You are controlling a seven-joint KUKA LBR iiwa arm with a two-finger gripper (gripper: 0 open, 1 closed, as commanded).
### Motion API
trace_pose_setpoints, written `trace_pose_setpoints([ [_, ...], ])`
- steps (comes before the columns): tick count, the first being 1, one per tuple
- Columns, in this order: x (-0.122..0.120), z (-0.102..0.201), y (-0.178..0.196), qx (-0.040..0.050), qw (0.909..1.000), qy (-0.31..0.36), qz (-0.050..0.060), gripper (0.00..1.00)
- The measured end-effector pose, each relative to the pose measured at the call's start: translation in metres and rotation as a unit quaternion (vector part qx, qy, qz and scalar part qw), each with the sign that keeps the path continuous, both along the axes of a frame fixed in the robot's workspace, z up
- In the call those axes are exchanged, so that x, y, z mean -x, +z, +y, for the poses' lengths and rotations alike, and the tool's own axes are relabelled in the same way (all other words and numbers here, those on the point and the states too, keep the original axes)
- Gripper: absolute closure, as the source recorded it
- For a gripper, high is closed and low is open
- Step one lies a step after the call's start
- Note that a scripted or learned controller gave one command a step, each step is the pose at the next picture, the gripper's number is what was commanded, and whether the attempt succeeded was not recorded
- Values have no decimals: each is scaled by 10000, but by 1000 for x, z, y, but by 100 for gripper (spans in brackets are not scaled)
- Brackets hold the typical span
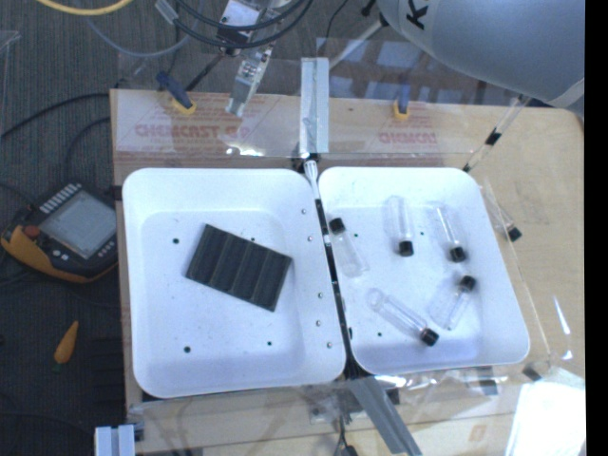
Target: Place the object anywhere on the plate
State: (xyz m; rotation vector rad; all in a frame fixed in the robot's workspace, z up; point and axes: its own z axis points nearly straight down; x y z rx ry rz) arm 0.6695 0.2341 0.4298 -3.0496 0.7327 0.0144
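The plate (237, 267) is a dark ribbed rectangle lying flat in the left bin (152, 350), slightly left of its middle. My gripper (249, 65) hangs high at the top of the view, over the bench's far edge behind the left bin. It is shut on a clear vial (241, 95), which points down and slightly left below the fingers. Several more clear vials with black caps lie in the right bin (494, 350), among them one (398, 225) at the back and one (404, 316) near the front.
A metal divider strip (314, 107) stands behind the seam between the bins. A handheld control pendant (71, 231) lies left of the bench. Cables hang around the wrist at the top. The grey arm (494, 17) crosses the upper right.
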Motion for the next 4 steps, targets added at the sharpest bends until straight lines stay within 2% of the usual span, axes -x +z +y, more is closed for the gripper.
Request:
trace_pose_setpoints([
  [1, 160, 1, 1, 6, 9915, 1298, 9, 100],
  [2, 96, 0, 0, -1, 9911, 1329, 8, 100],
  [3, 32, 0, -15, 9, 9986, -528, 5, 100],
  [4, 0, -1, 0, -7, 9946, 1042, -8, 100],
])
